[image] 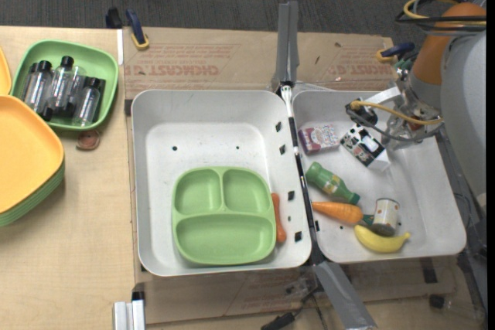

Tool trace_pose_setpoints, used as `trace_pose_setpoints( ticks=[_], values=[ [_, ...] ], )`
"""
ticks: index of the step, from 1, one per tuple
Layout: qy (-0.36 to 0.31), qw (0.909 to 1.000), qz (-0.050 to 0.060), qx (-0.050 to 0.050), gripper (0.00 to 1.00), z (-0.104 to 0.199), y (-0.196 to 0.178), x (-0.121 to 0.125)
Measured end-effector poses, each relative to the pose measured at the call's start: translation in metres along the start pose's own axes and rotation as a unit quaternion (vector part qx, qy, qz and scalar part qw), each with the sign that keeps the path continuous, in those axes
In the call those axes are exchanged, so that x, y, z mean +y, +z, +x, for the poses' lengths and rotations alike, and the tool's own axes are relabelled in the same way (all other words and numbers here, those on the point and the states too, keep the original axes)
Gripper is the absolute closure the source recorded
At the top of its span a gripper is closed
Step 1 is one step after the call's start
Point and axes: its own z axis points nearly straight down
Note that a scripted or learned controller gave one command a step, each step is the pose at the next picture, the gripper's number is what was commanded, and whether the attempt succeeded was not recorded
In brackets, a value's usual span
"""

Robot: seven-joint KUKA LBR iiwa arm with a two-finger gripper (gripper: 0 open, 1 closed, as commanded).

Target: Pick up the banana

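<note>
The yellow banana [381,241] lies in the right bin [433,189] near its front edge, curved side down. A small can [386,212] sits just behind it and an orange carrot [338,212] lies to its left. My gripper [363,140] hangs over the back of the same bin, well behind the banana and apart from it. Nothing shows in its grasp.
A green bottle [331,183] and a pink packet [319,138] also lie in the right bin. The left bin [155,166] holds a green divided plate [224,214] with an orange stick [277,217] beside it. A green tray of bottles [66,85] and orange plates [27,162] sit far left.
</note>
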Motion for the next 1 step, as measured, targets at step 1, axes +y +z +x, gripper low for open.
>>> trace_pose_setpoints(
  ticks=[1],
  values=[
    [-0.012, 0.9999, 0.0, 0.0, 1.0, -0.1147, 0.0005, -0.0176]
  ],
)
